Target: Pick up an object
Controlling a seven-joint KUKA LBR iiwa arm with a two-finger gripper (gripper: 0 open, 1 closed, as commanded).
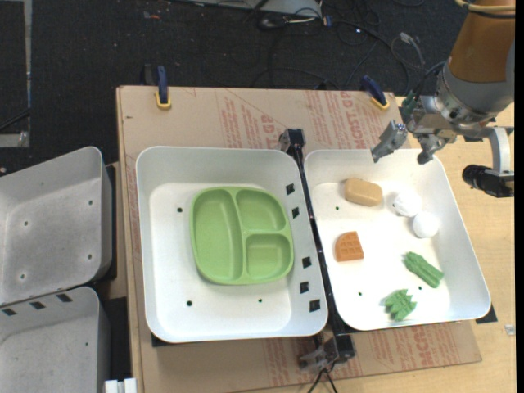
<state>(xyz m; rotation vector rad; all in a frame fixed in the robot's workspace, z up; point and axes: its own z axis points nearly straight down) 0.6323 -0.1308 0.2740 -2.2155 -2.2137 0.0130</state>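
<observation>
Grey metal fingers of the gripper (407, 142) stand wide apart with nothing between them, hovering over the far edge of the right bin (463, 301). The nearest candidate, I think, is the tan bread-like block (363, 191), which lies just below and a little left of the jaws, its long axis across the bin. Beside it are two white lumps (414, 215), then an orange waffle piece (350, 246) and two green vegetables (413, 286). Nothing blocks the descent. The left bin (164, 301) holds a green divided plate (241, 235).

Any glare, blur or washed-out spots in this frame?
Camera view: sharp and evenly lit overall; the white objects nearly wash out against the right bin; the gripper is slightly soft; soft shadows only under the green tray; the floor behind the bench goes dark.
</observation>
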